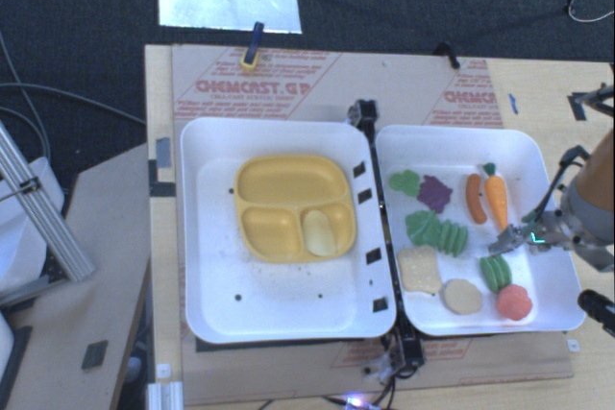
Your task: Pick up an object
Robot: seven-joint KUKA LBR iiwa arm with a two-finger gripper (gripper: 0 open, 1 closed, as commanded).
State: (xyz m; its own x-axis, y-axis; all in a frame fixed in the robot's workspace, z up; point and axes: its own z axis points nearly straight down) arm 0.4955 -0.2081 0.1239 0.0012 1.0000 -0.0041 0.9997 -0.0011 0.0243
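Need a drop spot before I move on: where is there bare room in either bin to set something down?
Left bin: bare floor rings the yellow tray, widest along the near edge and the left wall. Right bin: crowded, with toy food across its middle and the gripper low at its right side; bare strips lie along the far wall above the carrot and in the near left corner.

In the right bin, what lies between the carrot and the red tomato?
In the camera view, the gripper and a small green vegetable sit between the carrot and the red tomato in the right bin.
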